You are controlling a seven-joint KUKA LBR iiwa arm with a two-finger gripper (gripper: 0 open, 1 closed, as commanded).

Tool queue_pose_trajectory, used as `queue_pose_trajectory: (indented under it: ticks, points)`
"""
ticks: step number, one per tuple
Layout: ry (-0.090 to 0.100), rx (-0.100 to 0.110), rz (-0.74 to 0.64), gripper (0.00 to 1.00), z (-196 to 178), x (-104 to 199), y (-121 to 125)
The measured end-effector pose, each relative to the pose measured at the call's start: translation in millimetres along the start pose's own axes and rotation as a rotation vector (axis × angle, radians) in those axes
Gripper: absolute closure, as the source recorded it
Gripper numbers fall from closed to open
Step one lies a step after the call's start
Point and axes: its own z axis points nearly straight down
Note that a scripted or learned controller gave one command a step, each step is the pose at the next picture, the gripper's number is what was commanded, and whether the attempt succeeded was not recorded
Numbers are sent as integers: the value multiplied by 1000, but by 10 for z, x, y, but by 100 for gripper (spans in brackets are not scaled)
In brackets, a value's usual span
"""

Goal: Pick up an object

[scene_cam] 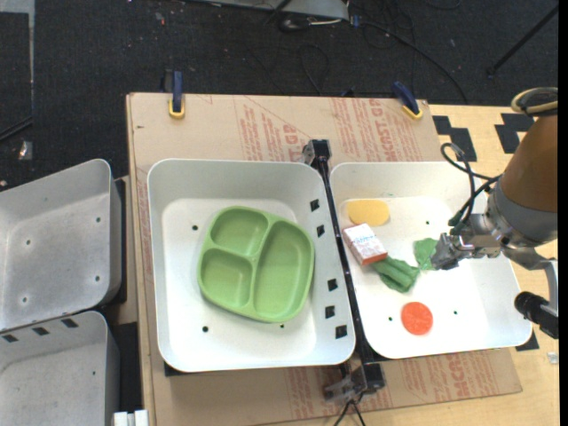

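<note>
Now, from the overhead camera: the arm [532,180] reaches in from the right and has its gripper [446,254] low over the right bin [497,327], right at the near end of the green toy [404,267]. That toy lies stretched away from the tool toward the bin's middle, so this end is the easy one to reach. Whether the tool is spread or pinched on the toy, I cannot tell; the wrist hides the tips, and nothing looks lifted.

Just past the toy's far end sits the small box [365,244], tilted, red along one side. Beyond that, further from the tool, the yellow piece [367,212] lies flat. The orange disc [417,318] lies near the tool, toward the front wall, well apart from the rest.

Far beyond, the left bin [177,202] holds a green tray [257,264], likely too wide to pinch. My call: the toy is the target, grasp not yet confirmed.
</note>
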Motion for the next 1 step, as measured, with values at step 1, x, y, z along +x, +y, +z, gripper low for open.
queue_pose_trajectory:
  ticks: [1]
  points:
    - [1, -1, -4, 100, -11, 401, 182]
